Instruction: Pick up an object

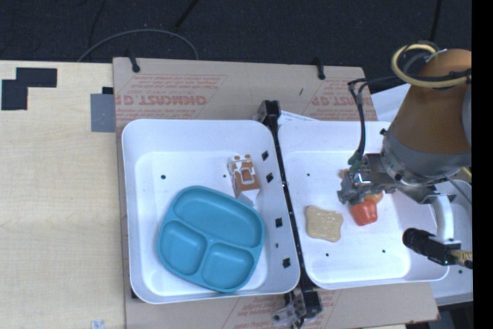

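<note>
my gripper (356,189) is down in the right bin (385,262) at center-right of frame, right on the red-orange toy (366,210), can't tell if I'm pinching it yet, so the lift's still to do

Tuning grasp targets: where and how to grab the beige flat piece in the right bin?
The beige flat piece lies flat on the right bin's floor, so come straight down and pinch across its narrower upper part. Its left side looks freer; the red object and gripper crowd its right.
</note>
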Robot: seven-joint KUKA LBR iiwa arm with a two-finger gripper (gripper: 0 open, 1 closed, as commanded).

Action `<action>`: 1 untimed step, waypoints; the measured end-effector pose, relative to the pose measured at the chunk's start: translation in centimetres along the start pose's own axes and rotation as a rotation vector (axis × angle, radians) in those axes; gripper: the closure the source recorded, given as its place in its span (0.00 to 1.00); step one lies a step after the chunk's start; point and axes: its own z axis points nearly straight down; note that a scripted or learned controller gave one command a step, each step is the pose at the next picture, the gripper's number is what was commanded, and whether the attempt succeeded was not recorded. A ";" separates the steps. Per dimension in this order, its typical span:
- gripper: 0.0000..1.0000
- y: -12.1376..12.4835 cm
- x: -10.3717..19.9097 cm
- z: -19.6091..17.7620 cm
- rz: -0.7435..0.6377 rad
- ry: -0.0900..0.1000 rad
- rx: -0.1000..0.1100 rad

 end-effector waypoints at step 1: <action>1.00 0.2 5.6 1.0 0.000 -0.001 0.000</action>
